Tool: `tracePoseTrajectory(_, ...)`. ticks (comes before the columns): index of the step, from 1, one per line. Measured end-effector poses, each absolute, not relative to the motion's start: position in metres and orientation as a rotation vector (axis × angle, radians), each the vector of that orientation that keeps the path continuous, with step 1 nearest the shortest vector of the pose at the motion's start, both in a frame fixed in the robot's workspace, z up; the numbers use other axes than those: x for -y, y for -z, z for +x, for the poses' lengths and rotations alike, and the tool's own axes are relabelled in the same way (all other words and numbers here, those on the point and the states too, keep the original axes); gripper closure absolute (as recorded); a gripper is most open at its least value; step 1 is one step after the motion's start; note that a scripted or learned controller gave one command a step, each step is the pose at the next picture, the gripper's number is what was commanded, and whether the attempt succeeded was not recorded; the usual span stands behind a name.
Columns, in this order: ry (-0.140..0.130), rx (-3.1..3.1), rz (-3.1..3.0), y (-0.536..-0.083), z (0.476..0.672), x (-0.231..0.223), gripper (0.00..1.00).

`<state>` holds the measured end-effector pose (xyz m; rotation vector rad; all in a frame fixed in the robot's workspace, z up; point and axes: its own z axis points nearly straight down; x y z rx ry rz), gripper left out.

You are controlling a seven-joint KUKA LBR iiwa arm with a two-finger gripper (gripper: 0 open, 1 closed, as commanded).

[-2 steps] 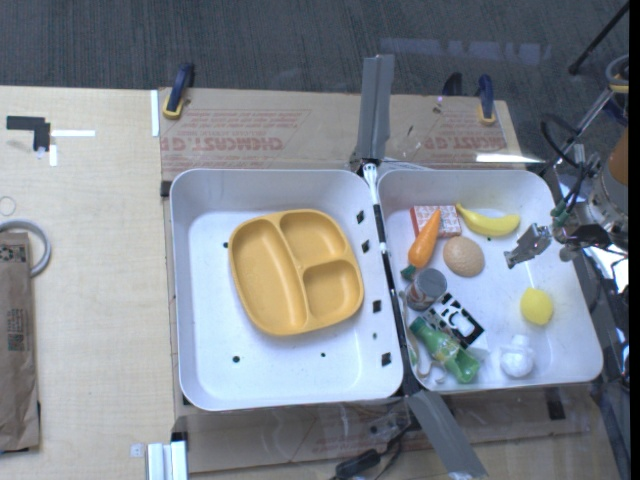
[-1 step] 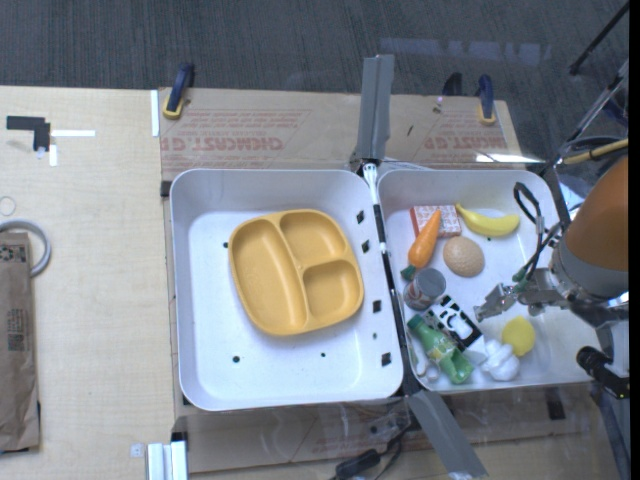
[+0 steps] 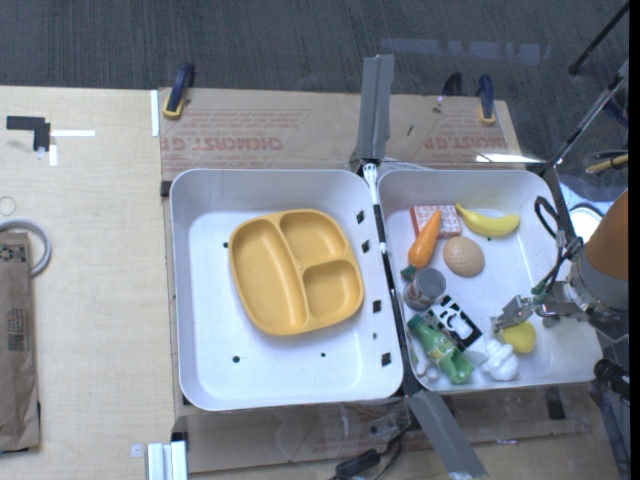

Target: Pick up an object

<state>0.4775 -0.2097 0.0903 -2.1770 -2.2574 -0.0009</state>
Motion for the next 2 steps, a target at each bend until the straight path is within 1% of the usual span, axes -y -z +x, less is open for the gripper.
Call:
tracePoseTrajectory(1,-0.001,2.253,-2.182,-0.098,0.478,0.210,1.00)
tracePoseTrajectory(2,-0.005,2.175,-2.265,-0.236,0.480,0.137,1.00)
